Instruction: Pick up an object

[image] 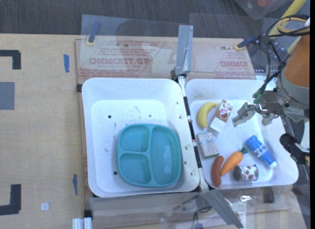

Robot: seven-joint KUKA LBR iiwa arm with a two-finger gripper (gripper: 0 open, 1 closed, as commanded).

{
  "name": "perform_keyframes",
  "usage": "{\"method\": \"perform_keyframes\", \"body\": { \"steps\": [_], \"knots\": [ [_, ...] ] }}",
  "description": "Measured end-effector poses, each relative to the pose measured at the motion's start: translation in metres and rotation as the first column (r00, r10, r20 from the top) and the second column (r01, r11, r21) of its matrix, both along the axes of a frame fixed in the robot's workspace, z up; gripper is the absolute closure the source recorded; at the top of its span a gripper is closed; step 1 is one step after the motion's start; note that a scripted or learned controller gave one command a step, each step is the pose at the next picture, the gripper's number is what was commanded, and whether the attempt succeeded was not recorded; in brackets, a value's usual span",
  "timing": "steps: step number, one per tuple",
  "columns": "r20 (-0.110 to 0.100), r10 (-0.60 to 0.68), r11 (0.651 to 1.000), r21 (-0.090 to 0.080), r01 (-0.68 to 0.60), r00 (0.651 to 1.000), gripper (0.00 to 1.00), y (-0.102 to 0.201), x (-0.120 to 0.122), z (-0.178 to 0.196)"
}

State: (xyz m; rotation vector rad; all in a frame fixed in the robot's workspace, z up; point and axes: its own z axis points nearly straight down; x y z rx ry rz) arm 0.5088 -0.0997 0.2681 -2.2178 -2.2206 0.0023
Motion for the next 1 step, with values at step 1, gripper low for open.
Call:
{"method": "perform_keyframes", "body": {
  "steps": [1],
  "knots": [
    [0.006,0.154,0.988,-0.002,-0.154,0.988,0.00,-0.0146,-0.0024,-0.1608]
  ]
}}
